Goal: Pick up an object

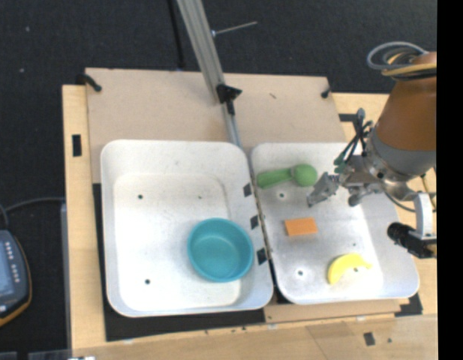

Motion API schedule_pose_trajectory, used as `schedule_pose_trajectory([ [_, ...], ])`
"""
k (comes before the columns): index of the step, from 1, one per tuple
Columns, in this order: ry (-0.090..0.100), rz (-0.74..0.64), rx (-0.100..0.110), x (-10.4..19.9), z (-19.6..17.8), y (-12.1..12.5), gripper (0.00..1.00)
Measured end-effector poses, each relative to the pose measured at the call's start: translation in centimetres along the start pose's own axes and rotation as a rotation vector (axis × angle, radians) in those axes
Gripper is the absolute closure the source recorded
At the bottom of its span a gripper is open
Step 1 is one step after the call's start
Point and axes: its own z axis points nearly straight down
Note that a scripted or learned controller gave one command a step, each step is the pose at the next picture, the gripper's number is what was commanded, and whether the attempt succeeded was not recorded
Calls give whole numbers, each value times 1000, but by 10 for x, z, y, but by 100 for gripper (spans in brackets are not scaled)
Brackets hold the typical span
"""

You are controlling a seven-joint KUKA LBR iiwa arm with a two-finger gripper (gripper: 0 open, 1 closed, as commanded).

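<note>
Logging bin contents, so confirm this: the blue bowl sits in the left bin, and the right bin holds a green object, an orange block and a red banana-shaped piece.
One detail is wrong: the banana-shaped piece is yellow, not red, as the camera view shows. The rest stands: the blue bowl sits in the left bin, and the right bin holds the green object and orange block.

Fixed overhead camera, slanting down on both bins (178, 152).

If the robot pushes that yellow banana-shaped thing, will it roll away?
Probably not far. The yellow curved banana-shaped toy lies flat in the right white bin, and its bend would likely make it spin or slide rather than roll. It looks small and smooth, so probably light and a bit slippery.
</note>
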Motion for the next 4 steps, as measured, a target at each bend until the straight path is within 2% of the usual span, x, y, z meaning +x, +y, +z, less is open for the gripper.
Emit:
schedule_pose_trajectory([
  [1,0,-2,1,-9,46,3,0],
  [2,1,-3,2,-6,97,-6,0],
  [3,2,2,-8,-6,83,-3,100],
  [4,0,-7,-11,-6,19,1,100],
])
